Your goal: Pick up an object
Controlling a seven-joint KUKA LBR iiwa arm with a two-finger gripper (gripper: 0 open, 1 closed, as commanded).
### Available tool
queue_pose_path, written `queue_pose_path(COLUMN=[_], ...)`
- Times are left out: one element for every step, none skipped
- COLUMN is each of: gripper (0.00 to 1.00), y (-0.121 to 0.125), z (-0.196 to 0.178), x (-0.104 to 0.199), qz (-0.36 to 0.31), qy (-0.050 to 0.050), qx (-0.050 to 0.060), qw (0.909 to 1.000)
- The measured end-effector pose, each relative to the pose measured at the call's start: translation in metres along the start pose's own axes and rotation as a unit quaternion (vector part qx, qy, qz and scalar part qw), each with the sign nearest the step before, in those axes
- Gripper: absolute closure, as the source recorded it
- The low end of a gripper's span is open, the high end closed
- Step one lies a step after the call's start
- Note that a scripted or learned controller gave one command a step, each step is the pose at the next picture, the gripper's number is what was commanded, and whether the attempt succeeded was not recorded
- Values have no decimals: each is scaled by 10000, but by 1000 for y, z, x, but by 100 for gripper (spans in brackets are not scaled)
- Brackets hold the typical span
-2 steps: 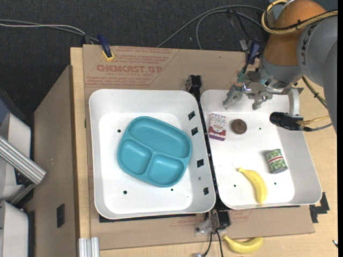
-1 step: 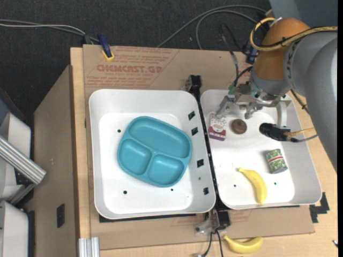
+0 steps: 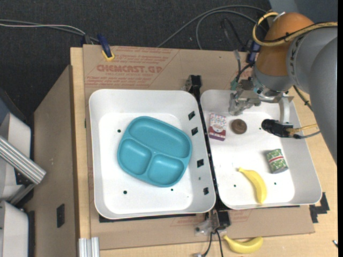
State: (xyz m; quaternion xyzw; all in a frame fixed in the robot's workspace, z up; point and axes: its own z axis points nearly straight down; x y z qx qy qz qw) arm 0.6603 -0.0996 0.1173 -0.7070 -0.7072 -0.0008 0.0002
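My gripper (image 3: 242, 104) hangs over the far left part of the right bin (image 3: 300, 189), open with nothing between its fingers. Just below it lies a small brown round object (image 3: 239, 126). A white and maroon carton (image 3: 217, 126) lies to the left of that, by the bin's left wall. A green packet (image 3: 276, 160) lies toward the right side of this bin. Near its front lies a yellow banana (image 3: 255, 183). The grey arm with its orange band (image 3: 281, 42) comes in from the upper right.
The left bin (image 3: 102, 175) holds a teal divided plate (image 3: 154, 150). A second banana (image 3: 244, 244) lies outside the bins at the bench's front edge. Cables run across the dark floor behind the bench.
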Motion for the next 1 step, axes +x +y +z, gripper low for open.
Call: queue_pose_path(gripper=[100], y=[2], z=[-66], x=[1], qz=[-6], qy=[-9], qx=[-33], qw=[10000])
